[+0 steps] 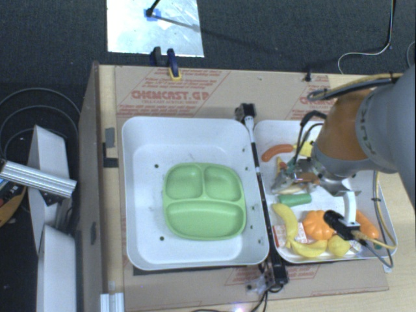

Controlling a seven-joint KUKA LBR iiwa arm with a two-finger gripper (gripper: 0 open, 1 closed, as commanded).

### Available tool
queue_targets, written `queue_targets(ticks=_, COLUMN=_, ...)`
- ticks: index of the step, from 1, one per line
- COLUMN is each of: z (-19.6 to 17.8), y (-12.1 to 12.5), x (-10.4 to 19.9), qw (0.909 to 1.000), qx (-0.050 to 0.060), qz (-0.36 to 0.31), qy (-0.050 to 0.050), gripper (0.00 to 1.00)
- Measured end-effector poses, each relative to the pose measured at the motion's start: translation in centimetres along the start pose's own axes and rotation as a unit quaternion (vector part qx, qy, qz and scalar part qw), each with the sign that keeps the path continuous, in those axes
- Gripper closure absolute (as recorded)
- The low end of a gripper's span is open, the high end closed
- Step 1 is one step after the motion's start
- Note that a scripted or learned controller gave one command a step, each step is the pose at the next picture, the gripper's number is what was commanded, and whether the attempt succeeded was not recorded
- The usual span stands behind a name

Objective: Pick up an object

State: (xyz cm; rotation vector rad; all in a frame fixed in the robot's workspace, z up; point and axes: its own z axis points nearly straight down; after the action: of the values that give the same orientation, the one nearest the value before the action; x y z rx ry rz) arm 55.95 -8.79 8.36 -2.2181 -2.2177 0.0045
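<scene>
My gripper (pixel 284 178) is low inside the right bin (pixel 266 132), near its left wall. It hangs over a small cluster of toy food. A green cylinder (pixel 296 200) lies just below it, and an orange sausage (pixel 276 151) lies just beyond it. A yellow banana (pixel 286 218), an orange pumpkin (pixel 315 224), a lemon (pixel 338 244) and a second yellow piece (pixel 305 247) lie toward the bin's front. An orange carrot-like piece (pixel 368 227) sits at the front right. The arm hides the bin's right half.
The left bin (pixel 143 142) holds a green divided plate (pixel 204 200) in its middle. A black clamp (pixel 246 112) stands at the far end of the wall between the bins. Cardboard (pixel 195 90) lines the bench behind the bins.
</scene>
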Motion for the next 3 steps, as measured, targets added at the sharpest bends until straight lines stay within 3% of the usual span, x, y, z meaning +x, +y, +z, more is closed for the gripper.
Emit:
queue_targets(ticks=1, z=0.0, y=-4.1, x=0.0, qw=1.0, qx=-0.002, qz=0.0, qy=0.0, gripper=0.0)
queue_targets(ticks=2, z=-1.1, y=-3.7, x=0.0, qw=1.0, qx=-0.005, qz=-0.001, qy=-0.001, gripper=1.0)
queue_targets(ticks=3, z=-1.1, y=-3.8, x=0.0, qw=1.0, qx=-0.005, qz=-0.001, qy=0.0, gripper=0.0)
